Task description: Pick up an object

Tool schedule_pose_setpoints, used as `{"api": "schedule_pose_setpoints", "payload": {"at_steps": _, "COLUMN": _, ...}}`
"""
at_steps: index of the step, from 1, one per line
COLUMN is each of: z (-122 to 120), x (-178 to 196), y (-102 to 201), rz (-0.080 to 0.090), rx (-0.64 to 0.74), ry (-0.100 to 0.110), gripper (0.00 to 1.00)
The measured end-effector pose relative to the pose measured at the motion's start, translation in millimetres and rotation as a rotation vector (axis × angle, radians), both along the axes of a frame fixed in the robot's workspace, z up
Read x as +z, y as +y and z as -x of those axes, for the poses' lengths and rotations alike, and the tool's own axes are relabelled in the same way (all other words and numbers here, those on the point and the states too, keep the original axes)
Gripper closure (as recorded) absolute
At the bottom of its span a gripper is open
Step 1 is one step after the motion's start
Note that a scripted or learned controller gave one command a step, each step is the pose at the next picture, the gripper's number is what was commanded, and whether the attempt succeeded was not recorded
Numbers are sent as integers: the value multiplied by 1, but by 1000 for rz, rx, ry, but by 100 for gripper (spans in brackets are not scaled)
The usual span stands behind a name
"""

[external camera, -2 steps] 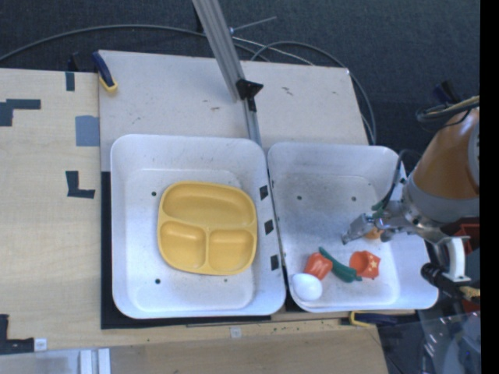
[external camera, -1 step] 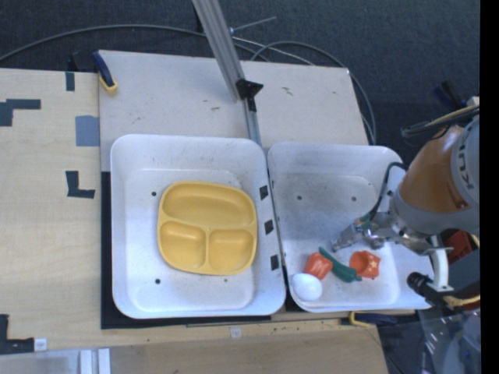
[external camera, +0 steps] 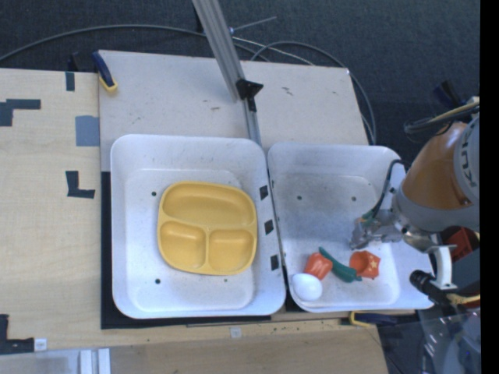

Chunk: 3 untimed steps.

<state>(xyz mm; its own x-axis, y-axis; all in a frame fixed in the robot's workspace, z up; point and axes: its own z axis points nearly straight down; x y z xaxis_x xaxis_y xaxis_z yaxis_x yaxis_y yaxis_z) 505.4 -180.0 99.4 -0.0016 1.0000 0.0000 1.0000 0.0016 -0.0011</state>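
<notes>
In the right bin (external camera: 327, 170), near its front edge, lie a white egg-shaped object (external camera: 306, 287), a small orange-red piece (external camera: 318, 266), a thin green piece (external camera: 340, 265) and a second orange-red piece (external camera: 366, 264). My gripper (external camera: 365, 237) hangs just above and behind that second orange-red piece, on the bin's right side. The grey arm with its orange band (external camera: 437, 179) comes in from the right. I see nothing held in the gripper.
The left bin (external camera: 129, 209) holds a yellow divided plate (external camera: 207, 227). A metal pole (external camera: 222, 37) slants across the bench behind the bins, and cables loop at the back. A blue and yellow clamp (external camera: 104, 72) sits at the far left.
</notes>
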Motion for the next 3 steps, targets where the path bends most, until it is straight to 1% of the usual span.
{"api": "schedule_pose_setpoints", "payload": {"at_steps": 1, "z": -5, "x": 43, "y": -3, "rz": 1, "rx": 0, "ry": -3, "gripper": 100}}
{"api": "schedule_pose_setpoints", "payload": {"at_steps": 2, "z": -4, "x": 85, "y": -4, "rz": 1, "rx": 0, "ry": -4, "gripper": 100}}
{"api": "schedule_pose_setpoints", "payload": {"at_steps": 3, "z": 4, "x": 141, "y": -2, "rz": 2, "rx": 0, "ry": -5, "gripper": 100}}
